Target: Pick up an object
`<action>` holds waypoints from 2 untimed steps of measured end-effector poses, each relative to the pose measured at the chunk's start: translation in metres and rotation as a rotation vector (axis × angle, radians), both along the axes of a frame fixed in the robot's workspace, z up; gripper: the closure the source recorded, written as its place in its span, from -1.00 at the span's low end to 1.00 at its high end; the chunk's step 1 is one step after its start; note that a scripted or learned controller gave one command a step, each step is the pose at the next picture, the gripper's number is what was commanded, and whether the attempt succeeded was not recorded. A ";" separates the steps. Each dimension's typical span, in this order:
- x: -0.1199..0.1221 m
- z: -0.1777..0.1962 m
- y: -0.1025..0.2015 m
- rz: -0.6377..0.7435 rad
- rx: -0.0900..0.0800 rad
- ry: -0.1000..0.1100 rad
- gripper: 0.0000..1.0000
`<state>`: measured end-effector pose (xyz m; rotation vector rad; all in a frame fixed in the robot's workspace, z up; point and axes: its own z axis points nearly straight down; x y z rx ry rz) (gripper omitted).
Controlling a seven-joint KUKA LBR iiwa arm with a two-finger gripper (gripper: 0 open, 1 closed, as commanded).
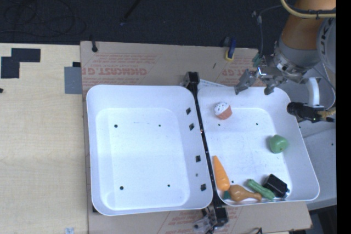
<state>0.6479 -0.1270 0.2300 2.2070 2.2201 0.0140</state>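
My pincer (pixel 255 83) hangs spread wide and holding nothing above the far rim of the right bin (pixel 304 153). Nearest below it lies the strawberry slice (pixel 222 110); farther toward the near rim lie the green ball (pixel 278 143), carrot (pixel 220 173), and black block (pixel 276 184).

1. Both bins (pixel 140 97) white.
2. Carrot (pixel 220 172) orange; ball (pixel 278 143) green.
3. Small round piece (pixel 222 110): white top with dark specks, orange-pink base (pattern unclear).
4. Block (pixel 276 184) black; long piece (pixel 260 189) green.
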 end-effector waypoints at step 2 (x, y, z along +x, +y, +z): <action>-0.003 0.300 0.059 0.002 0.000 0.019 1.00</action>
